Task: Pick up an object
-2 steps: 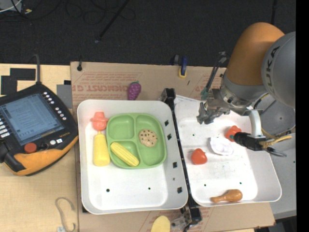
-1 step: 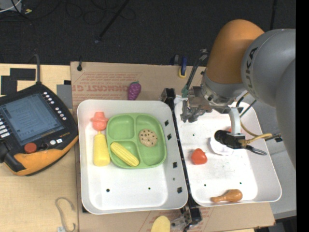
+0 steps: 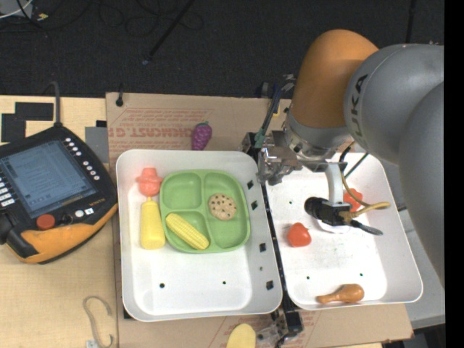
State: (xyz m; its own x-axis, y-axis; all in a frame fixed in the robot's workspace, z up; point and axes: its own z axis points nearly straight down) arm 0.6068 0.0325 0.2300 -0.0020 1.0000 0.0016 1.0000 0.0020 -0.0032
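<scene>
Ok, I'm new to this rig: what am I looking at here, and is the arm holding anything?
One fixed camera looks down at a slant on two white bins. The large grey and orange shape on the right is the robot arm. Its gripper hangs by the divide between the bins, near their far edge. I cannot see that it holds anything.

The left bin holds a green plate with a cookie and a corn cob in separate compartments. A yellow bottle and a pink toy lie beside the plate. The right bin holds a red toy and a drumstick.
</scene>
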